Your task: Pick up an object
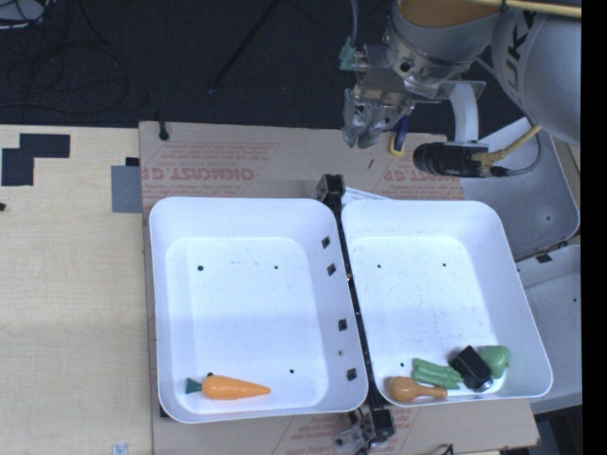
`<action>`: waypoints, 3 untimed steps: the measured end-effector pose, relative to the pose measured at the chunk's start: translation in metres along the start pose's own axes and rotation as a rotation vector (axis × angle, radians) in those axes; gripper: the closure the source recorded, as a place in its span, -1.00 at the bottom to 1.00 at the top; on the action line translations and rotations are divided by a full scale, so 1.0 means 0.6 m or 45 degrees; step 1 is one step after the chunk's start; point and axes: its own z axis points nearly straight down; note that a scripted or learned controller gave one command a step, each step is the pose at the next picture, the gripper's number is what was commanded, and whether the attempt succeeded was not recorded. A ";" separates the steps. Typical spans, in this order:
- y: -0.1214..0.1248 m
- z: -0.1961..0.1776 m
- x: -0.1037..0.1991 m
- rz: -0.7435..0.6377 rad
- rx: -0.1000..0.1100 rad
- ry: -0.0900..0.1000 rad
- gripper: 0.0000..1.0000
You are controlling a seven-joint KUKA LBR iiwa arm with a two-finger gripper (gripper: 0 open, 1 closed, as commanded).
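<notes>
Gripper (372,129) hangs beyond far rim of bins, above cardboard; fingers' state cannot tell, nothing seen between them. Carrot (230,387) lies in left bin (171,254), near-left corner, long axis left-right. So: carrot well apart, near-left of gripper.

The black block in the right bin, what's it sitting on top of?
The black block lies across a green toy vegetable, beside green bean pods and an orange-tan gourd. Whatever lies directly beneath it is covered.

Red print on cardboard sheet (237,164) under the bins was upside down, mirrored, not readable
</notes>
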 end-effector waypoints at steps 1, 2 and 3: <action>-0.002 0.082 0.116 -0.002 0.016 -0.001 1.00; -0.001 0.079 0.024 0.009 0.014 -0.003 1.00; -0.003 0.130 0.116 -0.003 0.017 -0.001 1.00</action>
